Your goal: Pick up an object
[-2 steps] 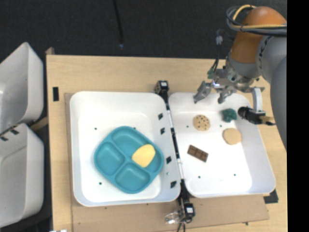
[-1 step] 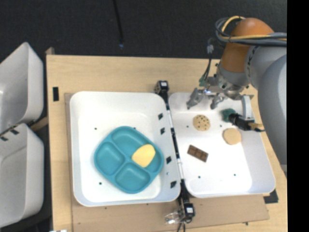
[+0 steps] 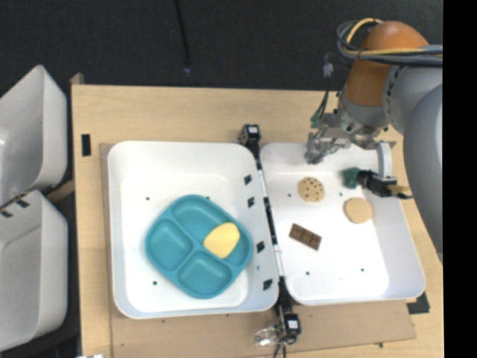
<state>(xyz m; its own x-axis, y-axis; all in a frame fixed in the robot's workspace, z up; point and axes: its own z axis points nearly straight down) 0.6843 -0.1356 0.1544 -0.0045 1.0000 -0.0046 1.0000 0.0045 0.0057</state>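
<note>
In the right bin lie a round chocolate-chip cookie, a plain tan round biscuit, a brown chocolate bar piece and a small green object near the back right. My gripper hangs over the bin's back edge, just above and behind the cookie, with nothing seen between its fingers. In the left bin, a yellow lemon-like object rests on a blue divided plate.
The left bin and right bin meet at a central divider with black clips. The grey arm with its orange band comes in from the upper right. White chairs stand left of the bench.
</note>
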